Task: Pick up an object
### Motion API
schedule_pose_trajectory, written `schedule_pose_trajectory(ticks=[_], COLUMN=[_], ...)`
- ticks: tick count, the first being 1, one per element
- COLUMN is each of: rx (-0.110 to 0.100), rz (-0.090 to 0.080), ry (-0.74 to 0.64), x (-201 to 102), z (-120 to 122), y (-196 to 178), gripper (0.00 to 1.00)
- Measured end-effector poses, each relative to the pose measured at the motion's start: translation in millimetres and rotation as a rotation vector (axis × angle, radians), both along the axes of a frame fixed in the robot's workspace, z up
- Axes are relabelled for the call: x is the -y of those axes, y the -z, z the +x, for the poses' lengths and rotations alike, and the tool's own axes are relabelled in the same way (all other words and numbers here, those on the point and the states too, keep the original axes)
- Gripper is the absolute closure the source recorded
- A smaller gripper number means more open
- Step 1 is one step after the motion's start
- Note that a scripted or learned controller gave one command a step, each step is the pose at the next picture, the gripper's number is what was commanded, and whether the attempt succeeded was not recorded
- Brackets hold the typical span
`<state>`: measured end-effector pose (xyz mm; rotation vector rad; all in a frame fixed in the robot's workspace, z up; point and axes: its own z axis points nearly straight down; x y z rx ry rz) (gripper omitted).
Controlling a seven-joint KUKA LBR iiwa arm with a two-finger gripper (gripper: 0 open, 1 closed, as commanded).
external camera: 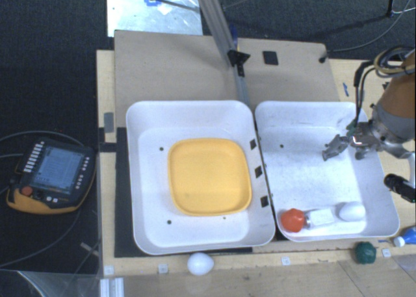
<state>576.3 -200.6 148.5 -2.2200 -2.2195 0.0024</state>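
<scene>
Robotics lab here: teach pendant [51, 179] on dark carpet [45, 62], loose cables [364, 23], white bins [136, 159] on a worktop [169, 62].

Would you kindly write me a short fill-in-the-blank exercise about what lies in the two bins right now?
1. The yellow plate lies in the ____ bin.
2. The gripper hangs over the ____ bin.
3. The orange ball lies by the right bin's ____ edge.
4. Beside the white egg lies a white ____.

Missing words: left; right; near; tube
</scene>
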Motion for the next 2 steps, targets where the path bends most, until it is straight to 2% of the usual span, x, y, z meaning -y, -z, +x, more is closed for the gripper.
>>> schedule_pose_trajectory(ticks=[1,2], rx=[0.0,0.005], rz=[0.0,-0.001], ry=[0.0,0.0], x=[-0.3,0.2], z=[-0.9,0.7], y=[52.0,38.9], gripper=[0.0,1.0])
